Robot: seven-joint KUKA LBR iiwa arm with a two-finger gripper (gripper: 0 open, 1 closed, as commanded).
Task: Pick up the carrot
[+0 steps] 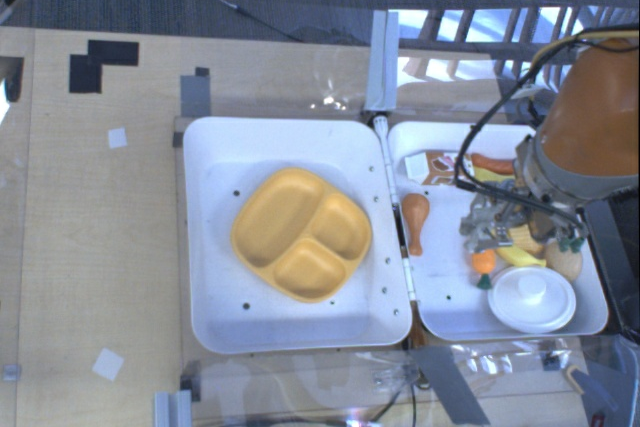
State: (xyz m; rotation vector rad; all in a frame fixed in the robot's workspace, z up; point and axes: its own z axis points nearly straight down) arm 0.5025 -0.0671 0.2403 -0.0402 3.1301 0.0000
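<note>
Orange and small, the carrot (484, 262) lies in the right bin (436, 315), near that bin's middle, just beside the white bowl (531, 298) and close under the tool (497, 229). From the one camera above, the tool hangs low over the clutter; whether it is released or clenched I cannot tell, since the wrist and cables mask it.

The carrot looks like a toy: likely light, stiff and a little slick, with a green stub at its lower end. A hold across its orange body, away from the bowl's rim, seems the safest, though neighbours crowd it on two sides and could be nudged.

The right bin also holds a brown drumstick (413, 220) along its left wall, a sausage (491, 163) and a printed card (436, 167) near the back, and a yellow banana (520, 255) beside the carrot. The left bin (215, 315) carries a yellow divided plate (301, 233) with three hollows, nothing in them. Both bins sit on the pale wooden worktop (90, 245).
</note>
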